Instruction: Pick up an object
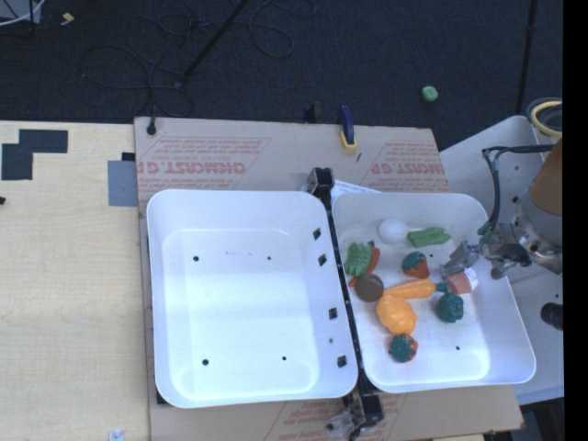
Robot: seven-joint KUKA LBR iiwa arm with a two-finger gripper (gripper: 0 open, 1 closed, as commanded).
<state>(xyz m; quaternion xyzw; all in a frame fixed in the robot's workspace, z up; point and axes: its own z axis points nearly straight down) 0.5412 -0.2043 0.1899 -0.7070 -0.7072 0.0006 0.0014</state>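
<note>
Jaws too blurred to read as parted or clenched, the gripper (pixel 462 263) hovers at the right bin's (pixel 510 366) far side, just above a pink-and-white toy (pixel 459 284), likely lining up a pick among crowded toy foods.

Dark carpet (pixel 303 53) strewn with cables (pixel 276 21) behind a pale wooden bench (pixel 64 301) under cardboard (pixel 239 159).

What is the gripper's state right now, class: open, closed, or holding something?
Gripper: over the right bin, close beside a small pink piece; open or closed cannot be told.
</note>
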